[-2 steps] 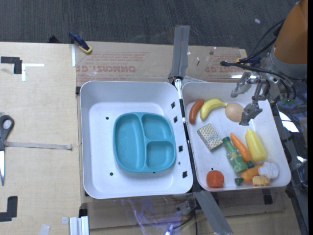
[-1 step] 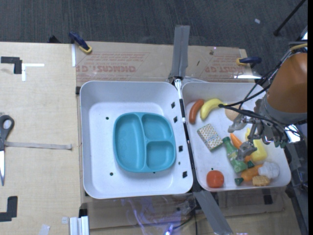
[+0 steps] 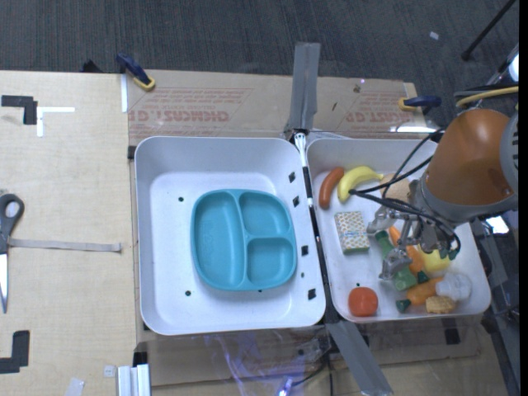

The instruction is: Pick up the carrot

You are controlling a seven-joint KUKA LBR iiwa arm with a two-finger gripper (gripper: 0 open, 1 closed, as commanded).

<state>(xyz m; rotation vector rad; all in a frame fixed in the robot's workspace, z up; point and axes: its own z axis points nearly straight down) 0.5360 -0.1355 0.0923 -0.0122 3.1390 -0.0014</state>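
The carrot (image 3: pixel 421 291), a small orange piece with a green tip, lies near the front edge of the right bin (image 3: pixel 334 258), among other toy foods. My gripper (image 3: pixel 396 256) hangs low over that bin's middle, just behind and slightly left of the carrot, above a green item (image 3: pixel 404 278). The cluttered pile and the wrist hide its tips. I see nothing that is clearly held.
The right bin also holds a banana (image 3: pixel 360 177), a red sausage (image 3: pixel 330 186), a speckled white box (image 3: pixel 352 231), a red tomato (image 3: pixel 363 301), a yellow piece (image 3: pixel 434 261) and a bread chunk (image 3: pixel 440 304). A blue divided plate (image 3: pixel 244 239) lies in the left bin (image 3: pixel 165 246).
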